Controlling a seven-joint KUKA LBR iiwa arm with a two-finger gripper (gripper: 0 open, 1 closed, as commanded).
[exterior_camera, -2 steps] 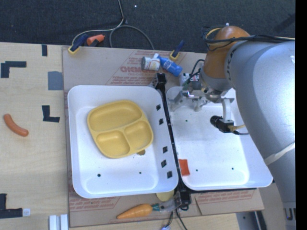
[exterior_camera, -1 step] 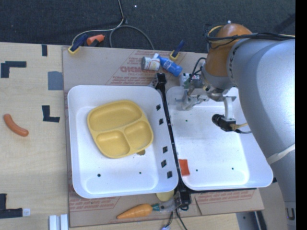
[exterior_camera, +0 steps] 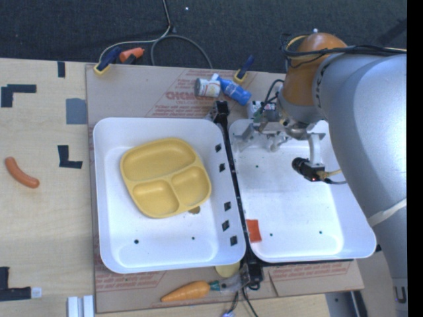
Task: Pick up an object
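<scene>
Yellow divided plate lies flat in the left bin, well left of the pincer and across the divider; bare floor below it. Pincer hangs over the right bin's far edge; grip state cannot be told. Small orange block below it, near the divider.

wooden bench, cardboard sheet, two white bins, toy sausage

A single fixed camera looks steeply down from above the bench, framing both white bins at middling range, with the arm entering from the right.
</scene>
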